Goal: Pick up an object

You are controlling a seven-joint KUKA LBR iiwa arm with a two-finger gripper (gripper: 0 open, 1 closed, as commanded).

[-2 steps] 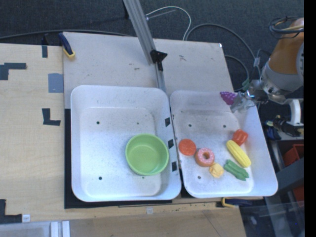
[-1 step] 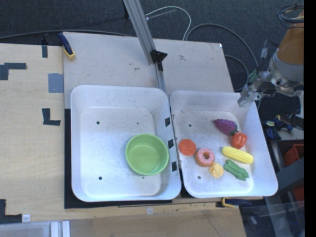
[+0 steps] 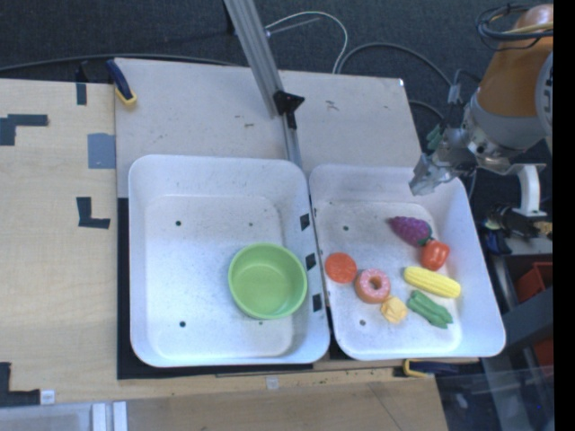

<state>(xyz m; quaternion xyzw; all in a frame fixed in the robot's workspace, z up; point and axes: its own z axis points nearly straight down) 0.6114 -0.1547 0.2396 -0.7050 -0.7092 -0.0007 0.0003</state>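
The right bin (image 3: 359, 185) holds several toy foods near its right side: a purple grape bunch (image 3: 410, 230), a red pepper (image 3: 434, 254), a yellow corn cob (image 3: 432, 282), a green pod (image 3: 430, 310), a small yellow piece (image 3: 393, 310), a pink donut (image 3: 372, 285) and an orange-red round piece (image 3: 340, 267). My gripper (image 3: 426, 180) hangs over the bin's back right corner, above and behind the grapes, with nothing visibly between its fingers.
A green bowl (image 3: 267, 281) sits in the left bin (image 3: 162, 187) toward its front right. A slanted metal pole (image 3: 256, 43) rises from the divider behind the bins. Cables lie on the bench behind the right bin.
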